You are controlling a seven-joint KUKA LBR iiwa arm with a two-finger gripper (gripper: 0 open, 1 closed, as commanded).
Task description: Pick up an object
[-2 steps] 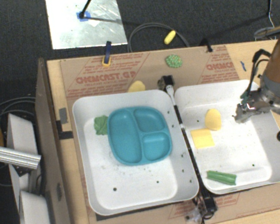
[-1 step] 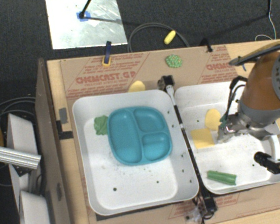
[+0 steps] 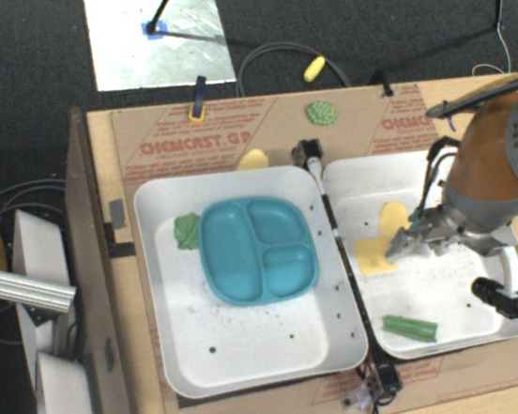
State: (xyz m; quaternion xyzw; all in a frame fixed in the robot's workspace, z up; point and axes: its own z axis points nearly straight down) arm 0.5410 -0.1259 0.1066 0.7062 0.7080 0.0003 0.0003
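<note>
My gripper [image 3: 398,245] hangs low in the right bin [image 3: 463,321], reaching in from the right. Its tips sit at the right edge of a flat yellow piece [image 3: 373,255] near the bin's left wall. A second yellow oval piece [image 3: 392,218] lies just above the gripper. A green stick-shaped object [image 3: 410,327] rests near the bin's front edge. The arm's grey and orange wrist [image 3: 499,160] covers the bin's right side.
The left bin [image 3: 193,352] holds a blue divided plate [image 3: 256,249] with a green leafy item [image 3: 187,230] at its left edge. Behind the bins on the cardboard lie a yellow piece [image 3: 253,159], a green knobbly item [image 3: 321,113] and a yellow object [image 3: 314,69].
</note>
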